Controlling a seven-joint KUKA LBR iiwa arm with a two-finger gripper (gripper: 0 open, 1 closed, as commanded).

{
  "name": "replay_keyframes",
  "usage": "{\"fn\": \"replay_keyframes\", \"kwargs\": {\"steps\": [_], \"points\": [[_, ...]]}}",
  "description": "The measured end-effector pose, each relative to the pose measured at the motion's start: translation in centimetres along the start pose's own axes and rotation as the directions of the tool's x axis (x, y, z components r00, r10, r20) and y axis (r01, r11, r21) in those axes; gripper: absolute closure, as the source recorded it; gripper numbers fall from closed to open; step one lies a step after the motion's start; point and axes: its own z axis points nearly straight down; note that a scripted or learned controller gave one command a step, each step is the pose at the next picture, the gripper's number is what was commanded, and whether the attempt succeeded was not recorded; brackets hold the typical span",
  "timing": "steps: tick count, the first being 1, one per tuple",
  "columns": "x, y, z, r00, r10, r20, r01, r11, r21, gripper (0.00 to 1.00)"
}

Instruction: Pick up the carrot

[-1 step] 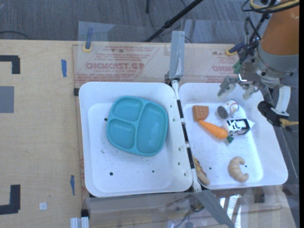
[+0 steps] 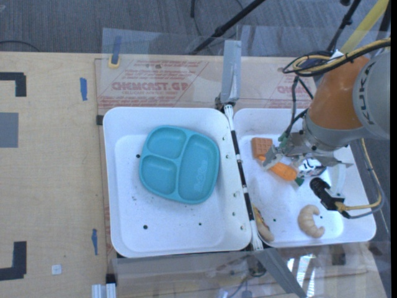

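The carrot [image 2: 282,171], a short orange piece with a bit of green at its right end, lies in the right bin [image 2: 353,228] near its middle. My gripper [image 2: 290,158] hangs low directly over it, at the carrot's upper edge, below the grey and orange wrist [image 2: 332,107]. The gripper body hides whether it touches the carrot.
An orange waffle-like piece [image 2: 261,146] lies just left of the gripper. A croissant [image 2: 311,221] rests near the right bin's front, and a small brownish item [image 2: 263,226] sits by the divider. The left bin [image 2: 124,228] holds a teal divided plate [image 2: 180,164]. Cables trail at the right.
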Motion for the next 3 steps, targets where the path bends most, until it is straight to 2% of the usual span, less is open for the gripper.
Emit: {"fn": "replay_keyframes", "kwargs": {"steps": [1,2,3], "points": [[-2.4,0.9,3.4,0.97,-0.242,0.007,0.242,0.97,-0.019,0.0],[-2.5,0.9,2.5,0.972,-0.235,0.003,0.235,0.972,-0.021,1.0],[7.2,-0.9,-5.7,1.0,0.002,0.001,-0.002,1.0,-0.001,1.0]]}}
